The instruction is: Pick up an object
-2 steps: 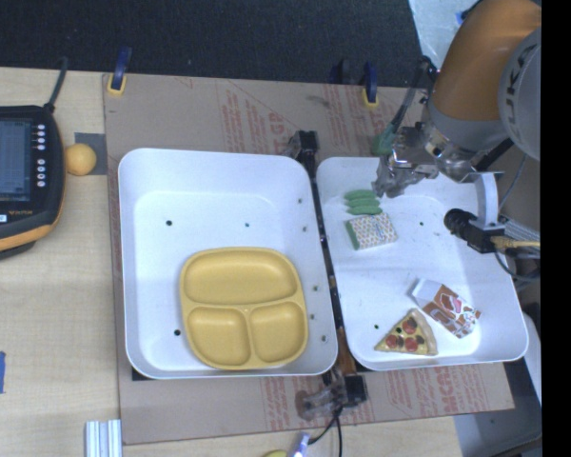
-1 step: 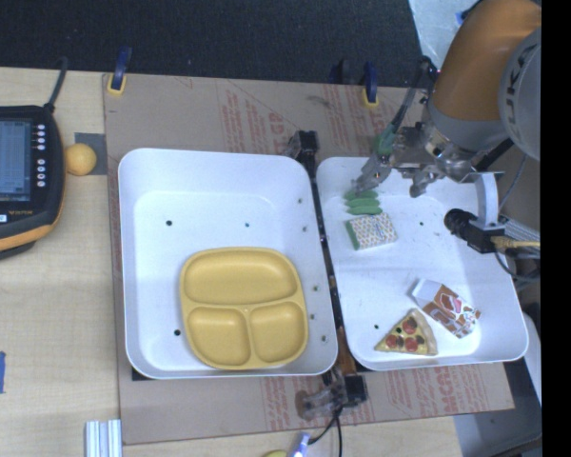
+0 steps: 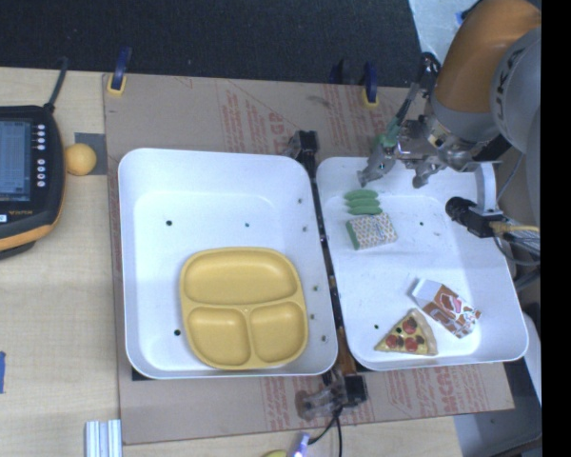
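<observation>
A camera looks down at a slant on a light wooden bench (image 3: 48, 350) covered partly by a brown cardboard sheet (image 3: 219, 112), with dark floor beyond. Two shallow white bins sit side by side on the cardboard. The left bin (image 3: 152, 198) holds a yellow divided tray (image 3: 243, 306). The right bin (image 3: 485, 284) holds a green pea pod (image 3: 363, 201) touching a speckled block (image 3: 371, 230) just below it, and, near the front, a pizza slice (image 3: 408, 335) beside a patterned packet (image 3: 446, 309). The gripper (image 3: 396, 167) hangs over the right bin's far edge, fingers spread apart, holding nothing, just beside the pea pod. A control pendant (image 3: 14, 179) is cut off at the left edge. The arm (image 3: 485, 55) is cut off at the right.
</observation>
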You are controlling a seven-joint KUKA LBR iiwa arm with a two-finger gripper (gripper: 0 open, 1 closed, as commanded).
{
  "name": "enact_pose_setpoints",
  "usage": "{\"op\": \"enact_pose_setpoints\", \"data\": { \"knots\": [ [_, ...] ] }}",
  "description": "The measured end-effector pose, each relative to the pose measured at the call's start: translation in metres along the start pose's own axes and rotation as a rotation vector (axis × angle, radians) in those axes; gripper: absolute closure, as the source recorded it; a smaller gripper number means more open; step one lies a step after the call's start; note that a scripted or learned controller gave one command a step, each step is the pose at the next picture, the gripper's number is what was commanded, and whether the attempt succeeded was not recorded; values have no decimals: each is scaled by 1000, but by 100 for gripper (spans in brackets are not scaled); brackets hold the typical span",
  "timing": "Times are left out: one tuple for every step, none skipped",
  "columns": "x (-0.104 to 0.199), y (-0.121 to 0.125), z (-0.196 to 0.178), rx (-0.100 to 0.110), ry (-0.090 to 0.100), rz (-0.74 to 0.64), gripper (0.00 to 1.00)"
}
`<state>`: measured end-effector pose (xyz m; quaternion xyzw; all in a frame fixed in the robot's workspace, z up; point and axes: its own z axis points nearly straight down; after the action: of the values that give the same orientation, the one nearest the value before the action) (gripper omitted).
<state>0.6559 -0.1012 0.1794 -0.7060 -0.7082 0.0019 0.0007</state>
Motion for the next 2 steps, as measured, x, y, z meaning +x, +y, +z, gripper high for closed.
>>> {"op": "enact_pose_setpoints", "data": {
  "knots": [
    [10,0,89,2,1,-3,0],
    [-29,1,87,-3,1,1,0]
  ]
}}
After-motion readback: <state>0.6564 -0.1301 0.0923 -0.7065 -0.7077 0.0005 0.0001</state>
